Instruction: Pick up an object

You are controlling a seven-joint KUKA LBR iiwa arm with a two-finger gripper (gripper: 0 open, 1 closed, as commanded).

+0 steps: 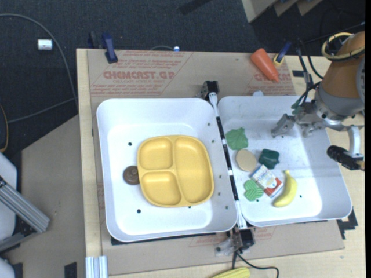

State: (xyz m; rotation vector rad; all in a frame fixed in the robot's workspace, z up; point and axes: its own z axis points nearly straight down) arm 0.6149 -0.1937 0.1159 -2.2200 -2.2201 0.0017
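Nearest, along the right bin (pixel 324 210)'s front half, the toys crowd together: banana (pixel 287 190), small carton (pixel 267 179), tan cookie (pixel 246 160), dark green block (pixel 268 156), green leaf (pixel 236 138). Beyond them lies bare white floor, where my gripper (pixel 297 124) hangs empty, up-right of the cluster; I cannot tell its finger state.

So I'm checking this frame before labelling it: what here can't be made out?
- Gripper: too small and blurred in the camera view to tell its finger state.
- Brown round item: partly hidden under the yellow tray, identity unclear.
- Small carton: print too small to read.
- Arm: cut off by the right edge.
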